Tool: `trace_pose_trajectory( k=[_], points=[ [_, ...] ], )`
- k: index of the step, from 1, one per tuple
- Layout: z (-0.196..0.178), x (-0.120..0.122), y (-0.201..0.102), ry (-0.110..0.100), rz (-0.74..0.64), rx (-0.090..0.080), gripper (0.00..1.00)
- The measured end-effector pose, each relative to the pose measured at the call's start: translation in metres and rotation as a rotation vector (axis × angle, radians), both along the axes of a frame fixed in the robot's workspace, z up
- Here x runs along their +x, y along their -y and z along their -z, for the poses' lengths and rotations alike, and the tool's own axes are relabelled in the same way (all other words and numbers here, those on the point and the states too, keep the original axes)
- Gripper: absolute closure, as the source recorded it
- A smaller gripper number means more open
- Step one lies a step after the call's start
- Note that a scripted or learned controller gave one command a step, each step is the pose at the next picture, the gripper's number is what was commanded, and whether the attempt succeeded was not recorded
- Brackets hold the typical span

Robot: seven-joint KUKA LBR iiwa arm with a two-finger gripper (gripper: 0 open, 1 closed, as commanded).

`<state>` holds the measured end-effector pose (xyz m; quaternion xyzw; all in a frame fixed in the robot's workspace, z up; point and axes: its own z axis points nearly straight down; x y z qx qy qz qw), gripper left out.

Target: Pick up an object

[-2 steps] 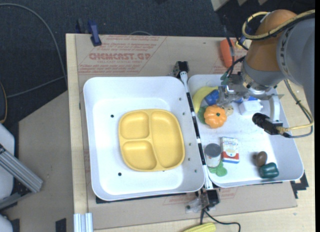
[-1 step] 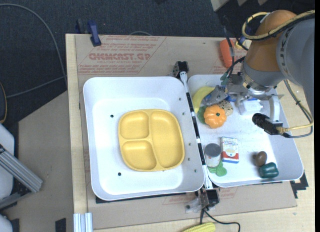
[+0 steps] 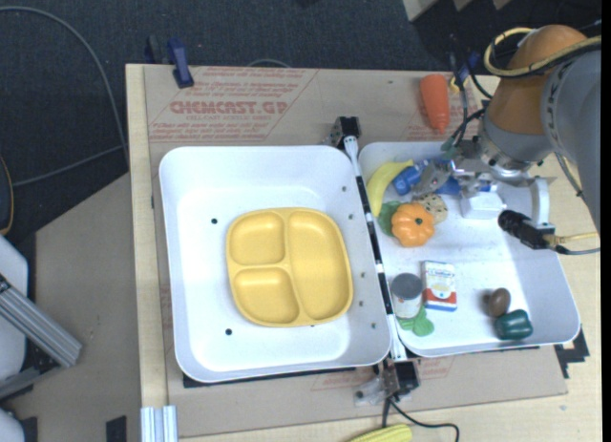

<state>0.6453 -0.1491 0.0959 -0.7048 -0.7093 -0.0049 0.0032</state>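
The task names no single object, so the candidates are the loose things in the right bin (image 3: 563,308). Taking the small orange pumpkin (image 3: 414,224) as the landmark: one yellow banana (image 3: 385,185) curves just up-left of it, one blue item (image 3: 409,179) lies just above it, and one pale speckled round thing (image 3: 436,208) touches its upper right side. Below the pumpkin stands one grey-topped can (image 3: 407,290), with one small carton (image 3: 440,286) just beside it and a green scrap (image 3: 421,326) under the can. Farther down and right of the pumpkin sit one brown lump (image 3: 495,301) and one dark green piece (image 3: 515,325), touching each other.

The gripper (image 3: 456,175) hangs up-right of the pumpkin, low over the blue item's side of the bin; whether its jaws are apart or together cannot be told.

Left of the pumpkin, the other bin (image 3: 191,201) holds one yellow three-compartment tray (image 3: 288,266). One orange carrot-like thing (image 3: 434,102) lies on the bench above the pumpkin, outside both bins.
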Motion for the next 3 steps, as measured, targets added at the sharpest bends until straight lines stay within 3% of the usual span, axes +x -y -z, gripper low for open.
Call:
trace_pose_trajectory(
  k=[1, 2, 3],
  points=[
    [-0.006, 0.015, 0.047, -0.02, 0.001, 0.007, 0.0],
    [0.005, 0.022, 0.059, -0.042, -0.004, 0.034, 0.0],
    [-0.003, 0.019, 0.057, -0.063, -0.006, 0.041, 1.0]
  ],
)
